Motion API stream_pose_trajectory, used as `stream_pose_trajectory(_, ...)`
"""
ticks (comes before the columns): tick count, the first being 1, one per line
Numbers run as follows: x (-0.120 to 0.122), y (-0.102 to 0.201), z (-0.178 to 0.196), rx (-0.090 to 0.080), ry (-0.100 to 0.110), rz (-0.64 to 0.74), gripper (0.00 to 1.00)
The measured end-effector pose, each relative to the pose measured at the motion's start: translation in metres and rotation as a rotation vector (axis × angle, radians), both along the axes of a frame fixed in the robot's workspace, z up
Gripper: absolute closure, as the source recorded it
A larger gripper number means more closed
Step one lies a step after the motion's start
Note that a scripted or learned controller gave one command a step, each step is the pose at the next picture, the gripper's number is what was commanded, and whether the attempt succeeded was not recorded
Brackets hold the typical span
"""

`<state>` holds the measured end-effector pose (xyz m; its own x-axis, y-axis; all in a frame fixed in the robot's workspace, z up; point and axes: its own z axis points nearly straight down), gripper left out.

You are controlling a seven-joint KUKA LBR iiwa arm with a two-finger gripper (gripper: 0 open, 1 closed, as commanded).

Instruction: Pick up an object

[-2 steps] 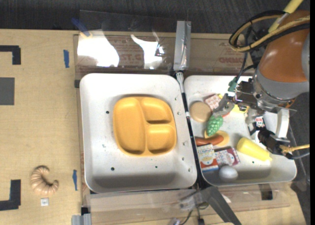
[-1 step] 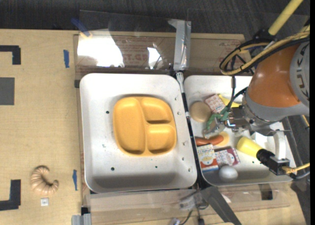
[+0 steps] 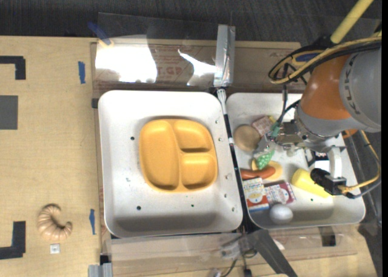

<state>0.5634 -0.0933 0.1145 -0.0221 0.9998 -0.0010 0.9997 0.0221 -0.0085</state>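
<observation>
My gripper [image 3: 271, 140] hangs low over the right bin [image 3: 351, 209], reaching in from the right below the arm's orange band. Just left of it lies a brown rounded object [image 3: 245, 137], and a pink packet [image 3: 262, 125] sits just behind it. A small green object [image 3: 262, 160] lies directly under the gripper's tip, above an orange stick-shaped item [image 3: 260, 173]. A yellow object [image 3: 306, 183] rests further right, under the arm. Nothing can be made out between the gripper's tips.
Two small cartons [image 3: 270, 194] and a silver ball [image 3: 280, 212] lie at the right bin's front. The left bin [image 3: 121, 209] holds a yellow divided plate [image 3: 177, 153]. A tan curled object [image 3: 54, 221] sits on the bench at far left. Cables [image 3: 303, 60] loop behind the arm.
</observation>
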Motion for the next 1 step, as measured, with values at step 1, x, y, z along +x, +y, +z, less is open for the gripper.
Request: stream_pose_trajectory(1,0.0741,-0.0072,-0.0179,-0.003,-0.032,0.115,0.00)
